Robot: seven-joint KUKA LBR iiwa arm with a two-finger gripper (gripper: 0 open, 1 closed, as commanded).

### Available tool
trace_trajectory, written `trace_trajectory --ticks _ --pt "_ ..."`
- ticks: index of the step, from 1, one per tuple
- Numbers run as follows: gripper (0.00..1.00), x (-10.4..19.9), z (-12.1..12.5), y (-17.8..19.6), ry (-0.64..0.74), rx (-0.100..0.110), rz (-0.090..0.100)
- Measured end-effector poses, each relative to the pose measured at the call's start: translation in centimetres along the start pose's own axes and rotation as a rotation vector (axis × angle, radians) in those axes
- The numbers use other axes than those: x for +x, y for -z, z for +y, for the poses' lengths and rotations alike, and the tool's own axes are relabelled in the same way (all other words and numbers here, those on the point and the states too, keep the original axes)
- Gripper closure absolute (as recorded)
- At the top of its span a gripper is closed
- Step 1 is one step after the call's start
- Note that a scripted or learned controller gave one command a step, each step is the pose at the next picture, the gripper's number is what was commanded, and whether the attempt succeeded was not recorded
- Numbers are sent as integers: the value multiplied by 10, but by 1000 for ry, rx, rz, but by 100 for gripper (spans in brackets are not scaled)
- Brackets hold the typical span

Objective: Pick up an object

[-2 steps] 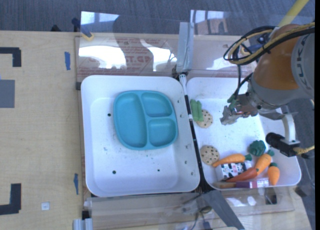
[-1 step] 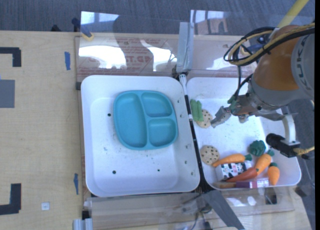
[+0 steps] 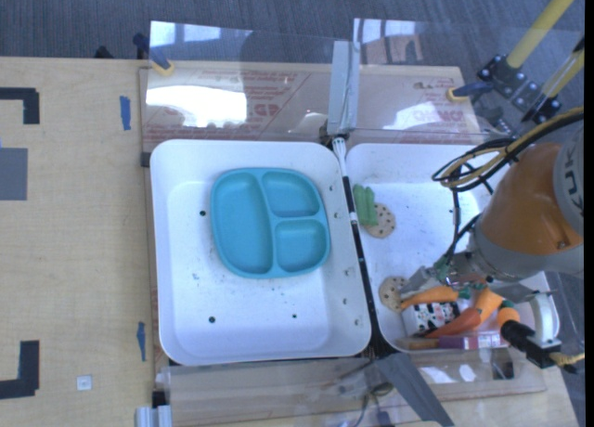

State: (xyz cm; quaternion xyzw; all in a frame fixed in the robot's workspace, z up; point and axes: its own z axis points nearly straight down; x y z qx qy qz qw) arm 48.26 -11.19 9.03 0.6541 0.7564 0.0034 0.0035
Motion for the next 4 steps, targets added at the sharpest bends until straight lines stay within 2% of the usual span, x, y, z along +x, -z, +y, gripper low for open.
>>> trace_trajectory --ticks 1,2,3,4 --pt "100 2 4 11 2 -12 -1" --pt "100 64 9 96 53 4 2" --pt "0 62 7 94 49 10 1" --pt "0 89 11 94 24 10 2"
